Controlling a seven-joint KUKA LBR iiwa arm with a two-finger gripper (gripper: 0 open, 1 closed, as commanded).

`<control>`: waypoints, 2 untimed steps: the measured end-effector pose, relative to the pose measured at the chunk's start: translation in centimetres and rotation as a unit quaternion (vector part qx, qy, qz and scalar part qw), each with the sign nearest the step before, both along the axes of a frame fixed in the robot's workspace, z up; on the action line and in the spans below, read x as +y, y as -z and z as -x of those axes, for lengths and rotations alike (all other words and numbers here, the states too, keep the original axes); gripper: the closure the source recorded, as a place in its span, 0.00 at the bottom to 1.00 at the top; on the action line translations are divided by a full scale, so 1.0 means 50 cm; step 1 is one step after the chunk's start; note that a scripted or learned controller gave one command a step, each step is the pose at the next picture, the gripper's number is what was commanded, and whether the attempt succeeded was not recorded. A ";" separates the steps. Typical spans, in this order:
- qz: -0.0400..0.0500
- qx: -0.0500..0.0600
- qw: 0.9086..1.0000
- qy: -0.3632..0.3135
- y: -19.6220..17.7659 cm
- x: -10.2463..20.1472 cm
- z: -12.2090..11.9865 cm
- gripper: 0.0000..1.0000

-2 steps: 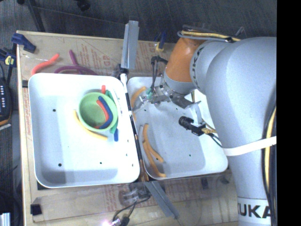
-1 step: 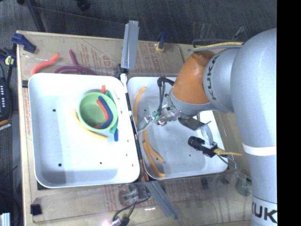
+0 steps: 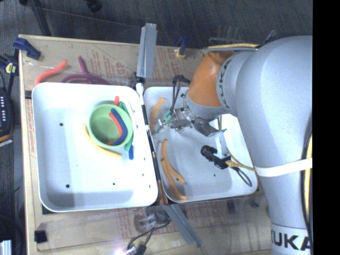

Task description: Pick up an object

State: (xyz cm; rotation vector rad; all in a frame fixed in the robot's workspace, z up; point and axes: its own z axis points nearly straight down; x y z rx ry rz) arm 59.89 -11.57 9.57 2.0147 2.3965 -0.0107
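My gripper (image 3: 171,119) is low inside the right bin (image 3: 236,187), near its upper left part, below the orange wrist band. An orange curved strip (image 3: 158,109) lies just left of it by the bin's wall. Two more orange strips (image 3: 169,161) lie lower down along the left side of that bin. In the left bin (image 3: 64,179) a green bowl (image 3: 103,124) holds a red strip (image 3: 117,122) and a blue strip (image 3: 125,125). A yellow strip (image 3: 103,146) curves under the bowl's rim.
The grey arm covers the right bin's right side. A small green-and-blue piece (image 3: 130,151) lies beside the bowl. Behind the bins lie a red tube (image 3: 50,72) and a purple hose (image 3: 85,78). A metal bar (image 3: 147,49) stands up between the bins.
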 end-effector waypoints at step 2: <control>-0.007 0.004 0.999 -0.045 -0.016 0.007 0.106 1.00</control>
